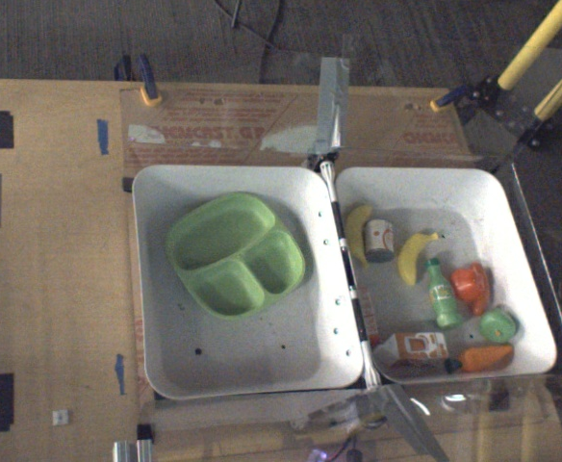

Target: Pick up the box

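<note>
I see the box [419, 346] lying flat on its side in the right bin [473, 186], near the bin's front-left corner. It is a small carton, orange and white with a printed label I cannot read. Its long axis runs left-right, just beside the carrot [483, 358].

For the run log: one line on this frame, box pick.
box: lying in right bin, near edge | beside carrot | untouched | left bin: green tray

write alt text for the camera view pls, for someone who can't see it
Two white bins sit side by side on a bench. The left bin holds a green divided plate; the right bin holds a small box near its front edge, with two bananas, a can, a green bottle and a carrot.
</note>
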You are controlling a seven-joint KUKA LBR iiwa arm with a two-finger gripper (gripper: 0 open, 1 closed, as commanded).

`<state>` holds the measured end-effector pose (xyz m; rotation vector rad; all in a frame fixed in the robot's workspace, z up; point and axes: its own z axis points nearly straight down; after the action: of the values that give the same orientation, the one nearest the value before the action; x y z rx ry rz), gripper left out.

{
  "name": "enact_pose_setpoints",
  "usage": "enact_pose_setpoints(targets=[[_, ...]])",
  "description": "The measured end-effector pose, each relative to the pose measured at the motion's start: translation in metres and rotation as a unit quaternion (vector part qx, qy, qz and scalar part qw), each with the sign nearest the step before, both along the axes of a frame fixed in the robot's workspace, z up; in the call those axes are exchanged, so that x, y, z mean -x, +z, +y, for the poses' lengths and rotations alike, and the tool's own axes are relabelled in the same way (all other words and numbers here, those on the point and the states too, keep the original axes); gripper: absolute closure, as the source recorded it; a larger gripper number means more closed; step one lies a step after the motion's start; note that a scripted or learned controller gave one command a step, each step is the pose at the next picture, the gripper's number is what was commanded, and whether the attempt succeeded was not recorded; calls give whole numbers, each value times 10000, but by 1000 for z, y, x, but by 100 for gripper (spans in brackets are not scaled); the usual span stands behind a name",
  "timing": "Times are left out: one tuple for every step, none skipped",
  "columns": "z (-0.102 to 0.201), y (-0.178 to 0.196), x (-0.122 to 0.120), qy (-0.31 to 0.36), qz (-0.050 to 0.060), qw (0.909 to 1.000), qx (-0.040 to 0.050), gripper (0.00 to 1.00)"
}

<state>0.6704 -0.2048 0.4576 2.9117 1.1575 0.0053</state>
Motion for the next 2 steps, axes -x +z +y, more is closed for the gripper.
enact_pose_setpoints(targets=[[3,11,-1,33,-11,10000,13,100],[4,11,-2,36,-8,10000,11,0]])
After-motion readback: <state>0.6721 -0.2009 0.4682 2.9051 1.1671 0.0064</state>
